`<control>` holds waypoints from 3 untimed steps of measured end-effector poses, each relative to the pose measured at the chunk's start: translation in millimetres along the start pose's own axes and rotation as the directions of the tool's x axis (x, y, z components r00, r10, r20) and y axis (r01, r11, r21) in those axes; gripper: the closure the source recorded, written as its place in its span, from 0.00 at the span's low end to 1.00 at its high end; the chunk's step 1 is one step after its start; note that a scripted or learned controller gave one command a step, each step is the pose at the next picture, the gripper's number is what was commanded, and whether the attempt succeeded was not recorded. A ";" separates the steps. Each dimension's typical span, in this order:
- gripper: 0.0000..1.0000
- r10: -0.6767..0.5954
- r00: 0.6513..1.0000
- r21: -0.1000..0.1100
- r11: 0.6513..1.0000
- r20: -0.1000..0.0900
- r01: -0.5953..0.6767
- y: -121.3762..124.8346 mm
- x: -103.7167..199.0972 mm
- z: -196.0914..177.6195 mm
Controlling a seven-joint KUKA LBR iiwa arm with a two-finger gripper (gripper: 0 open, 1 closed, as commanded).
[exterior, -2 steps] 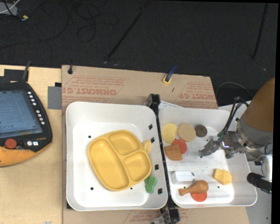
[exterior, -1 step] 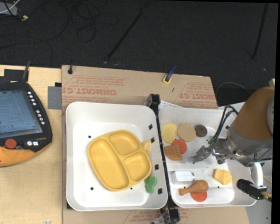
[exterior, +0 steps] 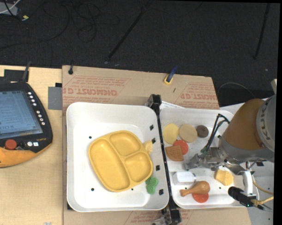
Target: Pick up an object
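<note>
- Mostly, the arm (exterior: pixel 251 132) hides the right bin's (exterior: pixel 175 198) 3 o'clock side.
- Its fingers (exterior: pixel 194 161) blur together; whether they grip anything, I cannot tell.
- Drumstick (exterior: pixel 196 188) lies at 6 o'clock.

Teach pendant (exterior: pixel 18 124) left, cardboard (exterior: pixel 132 88) under bins

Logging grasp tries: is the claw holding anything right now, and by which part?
It cannot be told. The claw sits low in the right bin, beside the waffle and above the white block, but no item shows between its tips.
</note>
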State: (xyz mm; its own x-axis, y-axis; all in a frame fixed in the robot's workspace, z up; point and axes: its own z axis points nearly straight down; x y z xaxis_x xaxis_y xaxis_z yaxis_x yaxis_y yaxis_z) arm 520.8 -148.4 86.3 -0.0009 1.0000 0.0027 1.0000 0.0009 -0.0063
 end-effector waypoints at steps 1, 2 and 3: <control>1.00 0.008 1.000 -0.002 1.000 0.000 -0.008 -0.2 -2.5 -12.8; 1.00 0.007 1.000 -0.007 1.000 0.002 -0.007 -8.6 0.7 -60.4; 1.00 0.003 1.000 -0.007 1.000 0.003 -0.003 -13.7 -0.3 -103.6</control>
State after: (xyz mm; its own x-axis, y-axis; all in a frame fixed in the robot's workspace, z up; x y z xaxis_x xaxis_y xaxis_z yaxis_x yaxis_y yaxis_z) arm 507.7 -149.0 190.1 0.0018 1.0000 0.0000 1.0000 -0.0018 0.0011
